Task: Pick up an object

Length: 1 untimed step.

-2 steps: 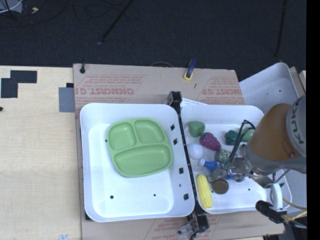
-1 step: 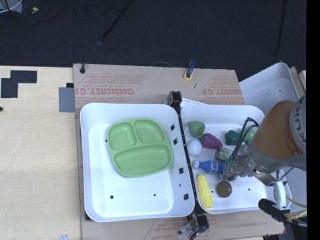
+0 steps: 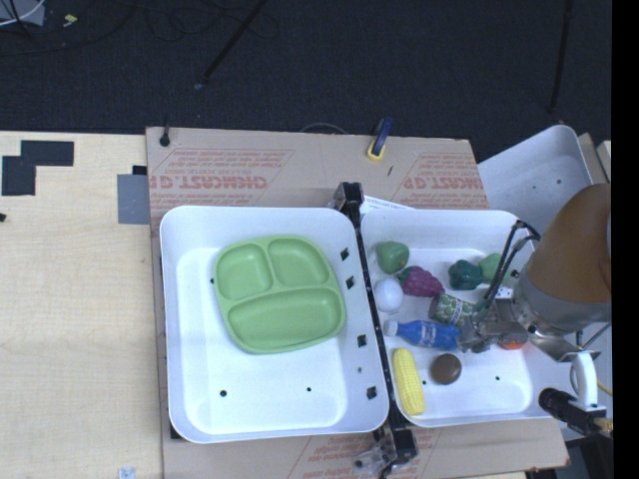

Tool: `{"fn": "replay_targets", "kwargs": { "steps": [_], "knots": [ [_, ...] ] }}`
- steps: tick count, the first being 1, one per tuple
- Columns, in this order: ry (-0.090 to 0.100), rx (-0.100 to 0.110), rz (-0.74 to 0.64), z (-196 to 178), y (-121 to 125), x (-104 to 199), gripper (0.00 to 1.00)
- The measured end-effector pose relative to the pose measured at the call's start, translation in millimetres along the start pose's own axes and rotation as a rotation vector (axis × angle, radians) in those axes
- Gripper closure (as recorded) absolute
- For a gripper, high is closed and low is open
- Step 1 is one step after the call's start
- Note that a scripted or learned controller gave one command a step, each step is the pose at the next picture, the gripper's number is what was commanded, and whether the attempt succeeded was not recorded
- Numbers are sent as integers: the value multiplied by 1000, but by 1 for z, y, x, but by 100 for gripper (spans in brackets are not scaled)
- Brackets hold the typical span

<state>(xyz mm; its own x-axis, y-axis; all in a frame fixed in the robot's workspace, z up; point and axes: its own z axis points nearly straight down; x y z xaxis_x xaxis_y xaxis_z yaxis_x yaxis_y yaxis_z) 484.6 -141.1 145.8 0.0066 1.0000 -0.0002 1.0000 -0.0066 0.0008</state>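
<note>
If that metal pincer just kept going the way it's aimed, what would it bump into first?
The pincer reaches in from the right, low over the right bin. Straight on, it would probably meet the blue bottle first, perhaps clipping the green can beside it. Depth is hard to judge from above.

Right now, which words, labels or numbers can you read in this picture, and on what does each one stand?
Red print on the cardboard sheet under the bins: repeated, upside down to the camera, too blurred to quote with confidence.
Label on the blue bottle: too small to read.
Label on the small can: too blurred to read.
</note>
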Motion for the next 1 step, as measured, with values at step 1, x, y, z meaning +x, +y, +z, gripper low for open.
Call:
{"fn": "replay_targets", "kwargs": {
  "steps": [1],
  "knots": [
    [0, -1, -6, -42, 4, 0, 100]
  ]
}}
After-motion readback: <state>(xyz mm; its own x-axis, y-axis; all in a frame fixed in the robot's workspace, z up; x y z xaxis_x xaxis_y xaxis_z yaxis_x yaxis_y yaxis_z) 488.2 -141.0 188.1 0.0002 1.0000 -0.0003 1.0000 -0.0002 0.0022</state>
